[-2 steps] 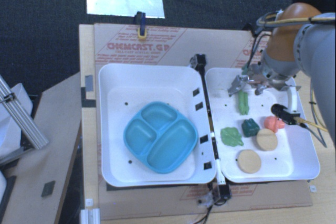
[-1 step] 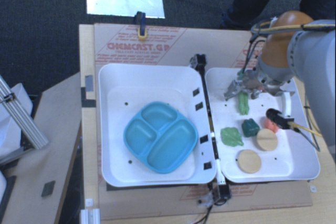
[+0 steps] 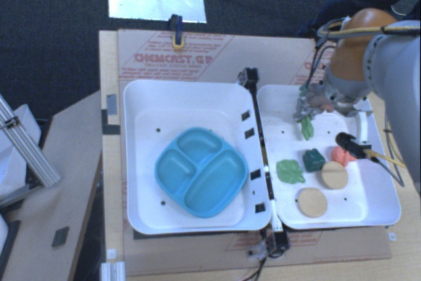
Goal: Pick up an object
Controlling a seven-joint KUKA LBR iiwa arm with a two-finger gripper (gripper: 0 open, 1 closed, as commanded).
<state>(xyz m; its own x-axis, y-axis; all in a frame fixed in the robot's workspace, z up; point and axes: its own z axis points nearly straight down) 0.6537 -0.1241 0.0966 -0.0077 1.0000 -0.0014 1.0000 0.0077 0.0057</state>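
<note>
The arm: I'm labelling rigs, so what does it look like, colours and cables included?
The arm is bulky, rounded and light grey, with an orange band above the wrist. Thin cables loop beside the band. The gripper is small, grey metal with reddish parts.

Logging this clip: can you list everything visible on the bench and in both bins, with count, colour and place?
bins: 2, white, side by side on the bench
divided plate: 1, light blue, three compartments, in the left bin
leafy piece: 1, light green, right bin, lower left
block: 1, dark green, right bin, centre
discs: 2, tan, right bin, near front; the second sits further right
small object: 1, orange-red, right bin, right side
long piece: 1, green, right bin, just under the gripper; held or not, cannot tell
black clips: several, along the divide between the bins
arm: 1, grey with orange band, from the right
gripper: 1, over the right bin's back
</note>
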